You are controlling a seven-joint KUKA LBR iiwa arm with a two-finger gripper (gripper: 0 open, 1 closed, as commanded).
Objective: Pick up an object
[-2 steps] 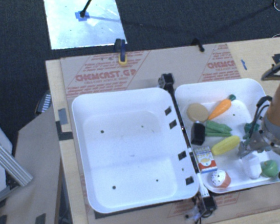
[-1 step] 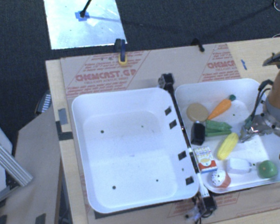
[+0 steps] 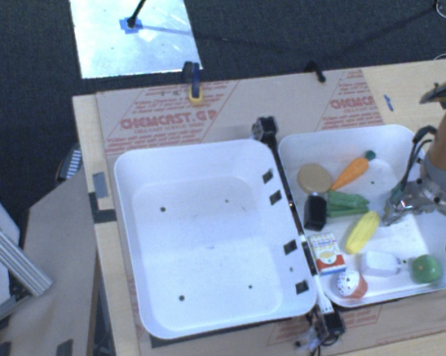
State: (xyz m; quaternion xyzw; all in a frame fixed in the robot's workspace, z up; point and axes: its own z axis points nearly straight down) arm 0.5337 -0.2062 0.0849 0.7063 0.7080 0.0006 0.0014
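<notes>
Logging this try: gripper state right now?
Gripper: cannot be told. It sits low in the right bin, beside the corn; nothing seen held.

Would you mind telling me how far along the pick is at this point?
Done: the gripper is down in the right bin, next to the yellow corn. In hand: nothing visibly. Left: grasping and lifting an object; the carrot and green apple lie untouched.

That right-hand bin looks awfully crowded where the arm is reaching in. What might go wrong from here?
The pincer sits low beside the yellow corn, with the green vegetable and carrot close by. It could nudge a neighbour instead of gripping anything. The corn looks rounded, so it may slip out. The green ball could roll if bumped.
</notes>
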